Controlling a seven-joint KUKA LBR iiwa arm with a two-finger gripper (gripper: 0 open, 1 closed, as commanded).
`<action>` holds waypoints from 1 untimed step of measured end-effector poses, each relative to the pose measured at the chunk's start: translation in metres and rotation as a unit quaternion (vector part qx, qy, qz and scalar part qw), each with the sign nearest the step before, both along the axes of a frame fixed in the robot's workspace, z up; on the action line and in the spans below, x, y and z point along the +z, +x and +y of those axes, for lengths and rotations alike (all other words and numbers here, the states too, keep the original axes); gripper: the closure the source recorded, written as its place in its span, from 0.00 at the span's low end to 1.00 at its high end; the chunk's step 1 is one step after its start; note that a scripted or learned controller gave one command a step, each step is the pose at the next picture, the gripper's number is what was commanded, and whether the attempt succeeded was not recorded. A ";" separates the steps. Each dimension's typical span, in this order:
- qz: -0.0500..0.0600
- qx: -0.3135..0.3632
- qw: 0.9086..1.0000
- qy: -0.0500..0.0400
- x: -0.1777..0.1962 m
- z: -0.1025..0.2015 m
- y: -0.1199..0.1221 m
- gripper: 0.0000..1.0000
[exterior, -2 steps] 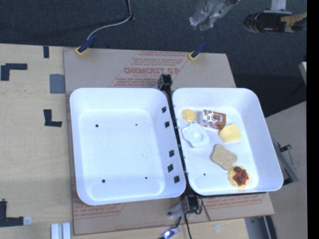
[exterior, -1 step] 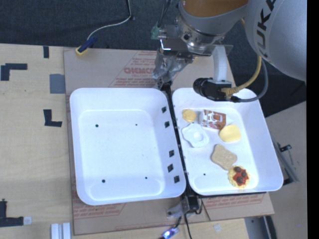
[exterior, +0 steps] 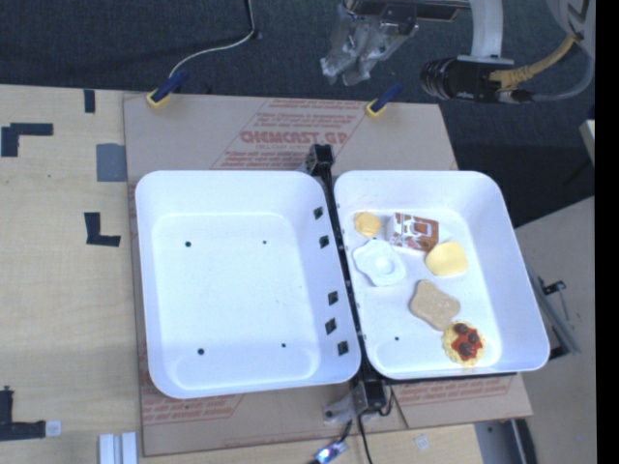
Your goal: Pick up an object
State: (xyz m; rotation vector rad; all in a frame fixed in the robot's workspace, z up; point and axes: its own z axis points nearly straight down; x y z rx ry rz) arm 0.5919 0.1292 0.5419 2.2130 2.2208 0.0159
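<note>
Several toy food pieces lie in the right bin (exterior: 503, 259): a small yellow round piece (exterior: 367, 224), a red and white packet (exterior: 415, 231), a yellow lump (exterior: 446, 259), a white fried egg (exterior: 379, 265), a tan bread slice (exterior: 432, 304) and a red-topped pastry (exterior: 463, 343). My gripper (exterior: 348, 58) hangs high at the top of the view, well beyond the bins' far edge, with nothing seen in it.
The left bin (exterior: 232, 288) sits beside the right one on a cardboard sheet (exterior: 290, 133). Blue and yellow clamps (exterior: 166, 88) (exterior: 384, 98) hold the sheet's far corners. A cable (exterior: 247, 8) runs across the dark floor behind.
</note>
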 end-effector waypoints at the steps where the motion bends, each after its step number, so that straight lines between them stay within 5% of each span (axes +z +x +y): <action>1: 0.011 -0.001 1.000 -0.003 -0.110 0.024 -0.001 1.00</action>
